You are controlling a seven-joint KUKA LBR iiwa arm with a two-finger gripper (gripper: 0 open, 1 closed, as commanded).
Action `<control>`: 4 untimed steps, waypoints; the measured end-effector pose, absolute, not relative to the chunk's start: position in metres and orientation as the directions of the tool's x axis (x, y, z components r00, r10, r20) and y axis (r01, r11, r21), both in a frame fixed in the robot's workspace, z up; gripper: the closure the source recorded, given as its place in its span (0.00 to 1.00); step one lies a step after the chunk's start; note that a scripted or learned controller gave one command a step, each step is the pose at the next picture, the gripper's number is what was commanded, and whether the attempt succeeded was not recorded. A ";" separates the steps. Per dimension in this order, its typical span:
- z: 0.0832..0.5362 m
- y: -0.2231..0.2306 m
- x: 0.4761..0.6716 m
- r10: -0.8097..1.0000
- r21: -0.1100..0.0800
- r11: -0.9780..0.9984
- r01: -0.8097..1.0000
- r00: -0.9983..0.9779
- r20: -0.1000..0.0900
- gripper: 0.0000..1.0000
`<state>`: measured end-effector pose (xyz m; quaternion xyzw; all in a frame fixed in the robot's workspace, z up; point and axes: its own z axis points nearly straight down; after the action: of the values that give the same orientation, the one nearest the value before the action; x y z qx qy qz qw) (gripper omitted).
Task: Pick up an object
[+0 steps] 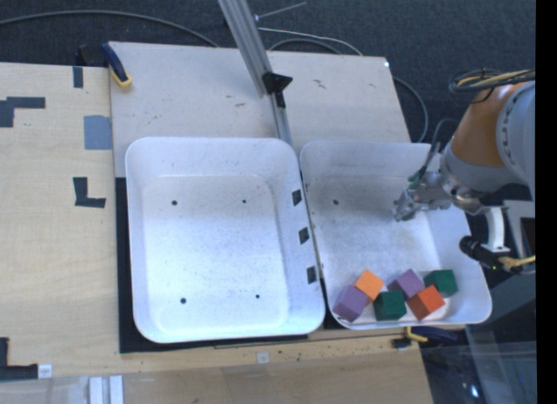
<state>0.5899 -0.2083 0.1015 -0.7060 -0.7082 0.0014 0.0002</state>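
Both bins (218, 158) white, smooth plastic-looking, speckled with fine dark marks. Bench top (52, 176) pale wood grain, matt. Slanted pole (244, 28) at 12 o'clock ribbed bright metal. Blocks (396, 293) at 5 o'clock matt, solid colours. Floor (392, 10) dark, rough, carpet-like.

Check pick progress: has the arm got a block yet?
Not yet. Done: the arm has reached into the right white bin, with the gripper above bare floor. In hand: nothing visible between its fingers. Left: the small cubes, orange, two purple, two green and red-orange, sit clustered at the bin's near edge, apart from the gripper.
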 end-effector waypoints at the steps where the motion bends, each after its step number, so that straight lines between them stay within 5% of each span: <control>1: 0.111 -0.208 0.590 1.000 -0.004 0.004 1.000 -0.004 -0.002 1.00; 4: 0.139 -0.207 0.589 1.000 -0.008 0.006 1.000 -0.006 -0.003 1.00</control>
<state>0.5894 -0.2066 0.1386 -0.7048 -0.7094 0.0038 0.0017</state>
